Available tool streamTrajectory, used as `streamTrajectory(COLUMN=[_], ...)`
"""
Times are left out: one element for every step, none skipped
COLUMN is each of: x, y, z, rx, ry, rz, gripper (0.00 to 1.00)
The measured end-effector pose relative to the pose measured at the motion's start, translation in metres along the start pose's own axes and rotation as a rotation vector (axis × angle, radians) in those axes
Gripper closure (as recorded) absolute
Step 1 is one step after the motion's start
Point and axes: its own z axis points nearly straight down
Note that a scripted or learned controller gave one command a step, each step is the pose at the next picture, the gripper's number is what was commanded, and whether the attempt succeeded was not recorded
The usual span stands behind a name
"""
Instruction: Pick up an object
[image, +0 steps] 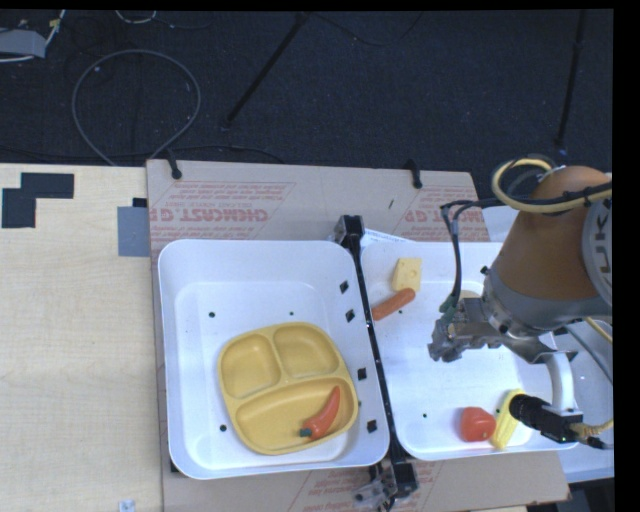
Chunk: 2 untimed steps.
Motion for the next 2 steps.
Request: streamTrajectory(x=[0.061,0.104], y=[-0.002,-0.01], z=[0.006,0.003], rx=[-0.001,0.0], ry=[-0.001,-0.001], rz=[-0.001,0.0], gripper=[1.0,1.0])
